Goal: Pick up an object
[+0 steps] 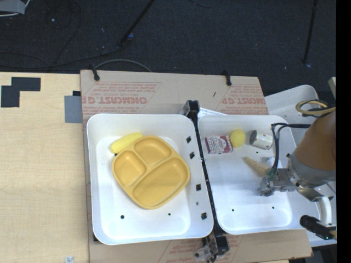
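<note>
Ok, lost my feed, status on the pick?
Gripper low in right bin, nothing seen held. Yellow ball, packet untouched. Path clear.

A dark floor (164,26) strewn with black cables (137,23) lies beyond the pale wooden bench (38,174) and cardboard sheet (164,95).

Two bins are set side by side on the desk (38,174), with a divided plate (151,171) laid in the left bin (104,223) and a banana (125,142) tucked just behind its far left edge. In the right bin (247,223), a small packet (218,144), a ball (237,138) and a small cylinder (261,140) are lined up left to right along the far side. A stick-like piece (256,165) is placed nearer the middle, and the hand (267,188) is lowered just in front of it at the right.
</note>
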`<state>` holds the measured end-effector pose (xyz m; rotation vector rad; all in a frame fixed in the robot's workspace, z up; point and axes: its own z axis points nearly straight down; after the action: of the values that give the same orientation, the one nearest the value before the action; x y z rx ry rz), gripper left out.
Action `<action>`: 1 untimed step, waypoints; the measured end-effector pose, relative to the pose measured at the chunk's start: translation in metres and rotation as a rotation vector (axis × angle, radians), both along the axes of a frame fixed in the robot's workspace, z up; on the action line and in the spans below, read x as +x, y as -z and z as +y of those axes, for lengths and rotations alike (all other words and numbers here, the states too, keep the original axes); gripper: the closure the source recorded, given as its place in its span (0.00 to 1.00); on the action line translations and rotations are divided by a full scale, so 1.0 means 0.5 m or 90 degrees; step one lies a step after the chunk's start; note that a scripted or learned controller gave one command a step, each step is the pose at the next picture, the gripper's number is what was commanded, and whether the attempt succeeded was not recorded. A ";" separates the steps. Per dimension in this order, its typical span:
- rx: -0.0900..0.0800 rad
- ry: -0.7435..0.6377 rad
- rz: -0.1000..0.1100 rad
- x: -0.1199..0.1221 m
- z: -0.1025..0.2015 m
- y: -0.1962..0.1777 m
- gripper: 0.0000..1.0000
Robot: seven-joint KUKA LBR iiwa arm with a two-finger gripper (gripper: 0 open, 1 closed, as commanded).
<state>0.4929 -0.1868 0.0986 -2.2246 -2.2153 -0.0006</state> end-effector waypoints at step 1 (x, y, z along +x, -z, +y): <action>-0.002 -0.003 -0.002 0.000 -0.009 -0.124 1.00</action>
<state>0.4929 -0.1916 0.1608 -2.2215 -2.2245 -0.0017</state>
